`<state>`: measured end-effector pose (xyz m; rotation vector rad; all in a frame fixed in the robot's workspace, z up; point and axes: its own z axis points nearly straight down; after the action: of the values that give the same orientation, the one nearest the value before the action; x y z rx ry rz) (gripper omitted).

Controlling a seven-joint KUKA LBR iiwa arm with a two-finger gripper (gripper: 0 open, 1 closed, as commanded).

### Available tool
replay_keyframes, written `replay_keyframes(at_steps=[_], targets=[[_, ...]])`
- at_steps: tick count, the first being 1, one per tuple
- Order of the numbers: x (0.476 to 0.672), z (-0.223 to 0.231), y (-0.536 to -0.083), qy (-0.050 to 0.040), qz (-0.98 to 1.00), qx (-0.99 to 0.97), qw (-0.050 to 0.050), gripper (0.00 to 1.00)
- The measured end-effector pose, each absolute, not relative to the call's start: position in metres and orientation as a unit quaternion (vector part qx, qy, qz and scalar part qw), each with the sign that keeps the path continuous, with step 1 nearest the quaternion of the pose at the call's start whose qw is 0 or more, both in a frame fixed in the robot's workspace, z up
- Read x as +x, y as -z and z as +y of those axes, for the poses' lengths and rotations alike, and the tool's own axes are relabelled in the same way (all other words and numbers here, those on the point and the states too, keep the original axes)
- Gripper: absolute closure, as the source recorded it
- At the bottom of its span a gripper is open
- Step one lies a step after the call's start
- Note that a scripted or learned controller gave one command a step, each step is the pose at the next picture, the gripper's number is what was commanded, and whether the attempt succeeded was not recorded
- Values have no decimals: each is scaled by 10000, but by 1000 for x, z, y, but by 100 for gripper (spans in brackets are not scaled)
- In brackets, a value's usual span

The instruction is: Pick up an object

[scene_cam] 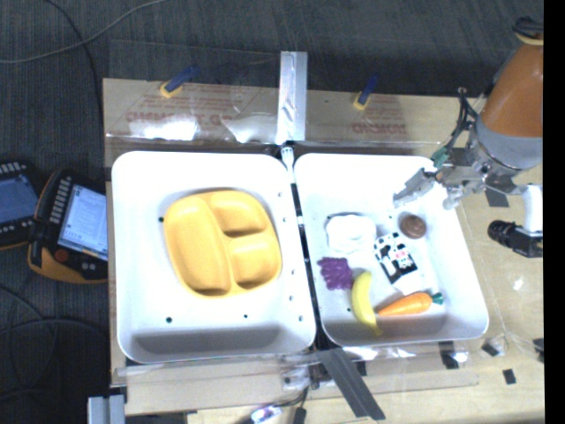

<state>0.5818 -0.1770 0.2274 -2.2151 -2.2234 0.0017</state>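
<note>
- The red printing on the clear plastic sheet point(212, 113), at twelve o'clock behind the bins, is too blurred to read.
- No other lettering can be read.

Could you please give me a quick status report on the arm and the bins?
Gripper over right bin's top right corner, nothing held. Carrot, banana, grapes untouched near front. Yellow tray in left bin. Nothing in the way.

Dark grey carpet floor point(371, 16) around a pale wooden bench point(516, 281).
</note>
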Motion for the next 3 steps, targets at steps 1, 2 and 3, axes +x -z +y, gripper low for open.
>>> replay_keyframes(at_steps=[1, 2, 3], targets=[[555, -180, -100, -6, -7079, -7063, 13, 0], [555, -179, -108, -5, -7084, -7058, 34, 100], [548, -127, -202, -12, -6896, -7242, 10, 100]])
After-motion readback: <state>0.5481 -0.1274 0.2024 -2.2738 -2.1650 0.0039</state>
